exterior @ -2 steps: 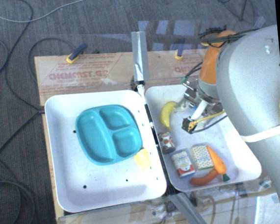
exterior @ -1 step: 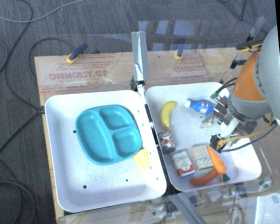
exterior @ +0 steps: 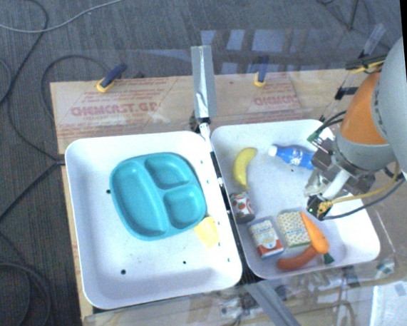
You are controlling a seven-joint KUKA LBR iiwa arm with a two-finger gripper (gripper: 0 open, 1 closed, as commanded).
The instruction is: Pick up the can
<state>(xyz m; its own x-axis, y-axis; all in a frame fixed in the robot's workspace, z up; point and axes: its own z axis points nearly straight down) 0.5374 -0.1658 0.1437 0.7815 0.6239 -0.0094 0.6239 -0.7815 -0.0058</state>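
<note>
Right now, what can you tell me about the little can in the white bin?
The small round can with a red and white label looks like metal, with a dark top end facing up, so it seems to stand upright. It sits in the right shallow white bin, close against its left wall, between the curved yellow banana above it in the view and the small red and white carton below. Neither seems to touch it.

The arm (exterior: 372, 124) is cut off by the picture's right edge and hides the right bin's (exterior: 354, 241) upper right corner and the rear end of the blue bottle (exterior: 292, 155). The carrot (exterior: 315, 235) covers one end of the red-orange oblong thing (exterior: 296, 261). Print on the can (exterior: 241, 206), the red carton (exterior: 266, 238) and the pale carton (exterior: 293, 229) is too small to read.
</note>
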